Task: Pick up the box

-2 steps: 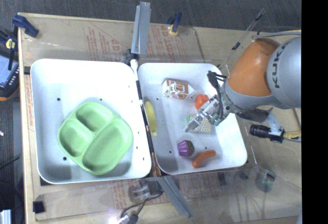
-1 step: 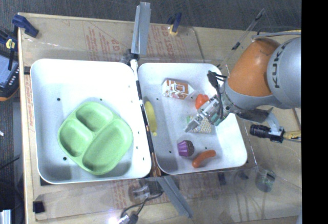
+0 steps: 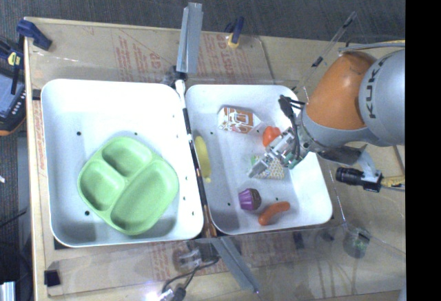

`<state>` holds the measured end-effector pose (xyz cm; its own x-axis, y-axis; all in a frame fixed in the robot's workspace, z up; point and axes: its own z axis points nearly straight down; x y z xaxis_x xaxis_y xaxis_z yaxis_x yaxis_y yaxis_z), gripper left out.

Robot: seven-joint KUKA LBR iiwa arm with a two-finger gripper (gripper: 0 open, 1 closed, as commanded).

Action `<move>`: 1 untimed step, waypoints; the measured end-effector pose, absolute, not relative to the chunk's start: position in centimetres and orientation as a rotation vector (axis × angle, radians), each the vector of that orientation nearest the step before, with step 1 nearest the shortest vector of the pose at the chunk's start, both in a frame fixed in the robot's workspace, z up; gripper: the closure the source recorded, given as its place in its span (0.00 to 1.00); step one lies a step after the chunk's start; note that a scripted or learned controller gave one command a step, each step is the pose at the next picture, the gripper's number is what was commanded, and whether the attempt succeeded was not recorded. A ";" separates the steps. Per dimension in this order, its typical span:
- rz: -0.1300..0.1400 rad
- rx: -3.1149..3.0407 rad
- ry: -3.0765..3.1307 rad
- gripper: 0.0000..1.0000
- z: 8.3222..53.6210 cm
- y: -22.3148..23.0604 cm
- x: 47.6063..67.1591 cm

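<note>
Green divided plate [image 3: 129,184] in left bin [image 3: 62,107], box [image 3: 236,119] – far side of right bin [image 3: 313,206], gripper [image 3: 265,167] low over mid-bin, purple item [image 3: 249,199] and orange sausage [image 3: 274,212] near front edge.

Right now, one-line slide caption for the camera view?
Gripper low in the right bin, just below the box; green tray in the left bin.

Tool [image 3: 265,167] finger state unclear; arm [image 3: 358,96] cut off at right edge.

Small orange-and-white box [image 3: 238,120] lying apparently flat; upper part of right bin [image 3: 227,217].
</note>
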<state>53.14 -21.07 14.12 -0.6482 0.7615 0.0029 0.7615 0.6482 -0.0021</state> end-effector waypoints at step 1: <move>0.001 -1.316 -2.849 0.00 14.1 -21.1 53.1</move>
